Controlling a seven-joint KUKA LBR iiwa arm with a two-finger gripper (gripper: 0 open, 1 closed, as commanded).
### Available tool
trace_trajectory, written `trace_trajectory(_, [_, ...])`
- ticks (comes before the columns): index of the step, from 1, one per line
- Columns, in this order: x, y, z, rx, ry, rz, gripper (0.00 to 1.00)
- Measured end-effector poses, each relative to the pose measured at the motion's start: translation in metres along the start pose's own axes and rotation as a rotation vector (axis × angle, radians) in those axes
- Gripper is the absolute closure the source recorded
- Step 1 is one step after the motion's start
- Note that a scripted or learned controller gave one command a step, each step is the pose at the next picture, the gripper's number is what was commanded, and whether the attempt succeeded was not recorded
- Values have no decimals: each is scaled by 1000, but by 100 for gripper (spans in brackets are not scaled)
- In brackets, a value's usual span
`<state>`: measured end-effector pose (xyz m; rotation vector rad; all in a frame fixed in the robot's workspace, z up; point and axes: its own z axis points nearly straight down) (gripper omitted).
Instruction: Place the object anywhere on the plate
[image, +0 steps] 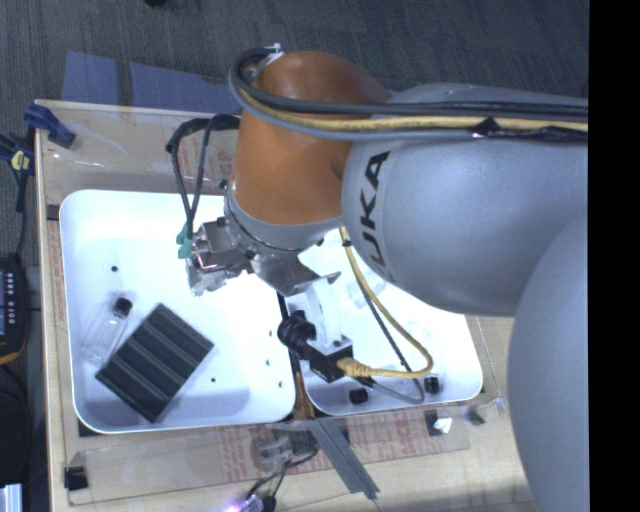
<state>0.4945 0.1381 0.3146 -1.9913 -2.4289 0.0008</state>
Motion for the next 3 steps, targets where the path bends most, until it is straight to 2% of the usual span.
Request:
trace_trajectory(1, [69, 18, 116, 7, -2, 88, 100])
trace_trajectory(2, [39, 30, 73, 3, -1, -36, 100])
trace_trajectory(3, [-27, -25, 144, 6, 0, 58, 100])
